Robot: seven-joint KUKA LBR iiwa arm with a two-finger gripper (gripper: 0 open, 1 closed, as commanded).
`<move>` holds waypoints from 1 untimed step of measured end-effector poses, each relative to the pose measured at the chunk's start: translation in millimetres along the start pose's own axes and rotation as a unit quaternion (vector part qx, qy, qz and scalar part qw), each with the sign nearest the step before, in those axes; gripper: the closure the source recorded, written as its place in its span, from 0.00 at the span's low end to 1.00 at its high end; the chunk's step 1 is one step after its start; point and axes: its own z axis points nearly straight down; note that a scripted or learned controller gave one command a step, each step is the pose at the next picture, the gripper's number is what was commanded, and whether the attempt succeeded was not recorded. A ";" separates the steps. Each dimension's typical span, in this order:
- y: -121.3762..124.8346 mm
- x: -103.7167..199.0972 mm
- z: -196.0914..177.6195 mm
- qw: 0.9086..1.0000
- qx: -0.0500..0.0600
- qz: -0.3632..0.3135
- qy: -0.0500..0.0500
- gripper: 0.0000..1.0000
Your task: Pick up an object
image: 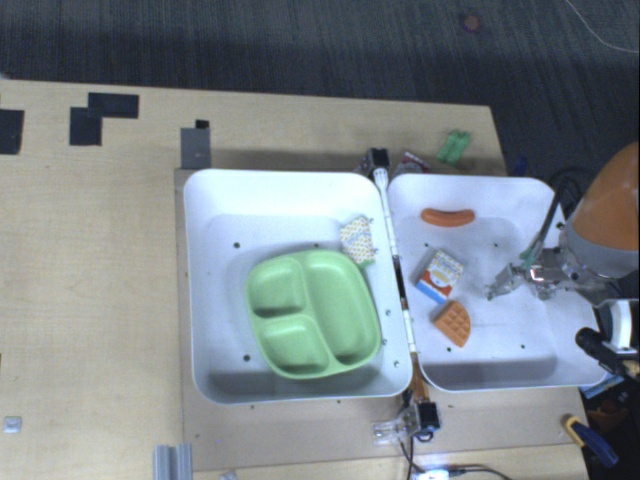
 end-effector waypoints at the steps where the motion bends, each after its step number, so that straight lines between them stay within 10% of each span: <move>1: 84.9 76.1 6.4 1.000 -0.002 0.000 0.001 0.00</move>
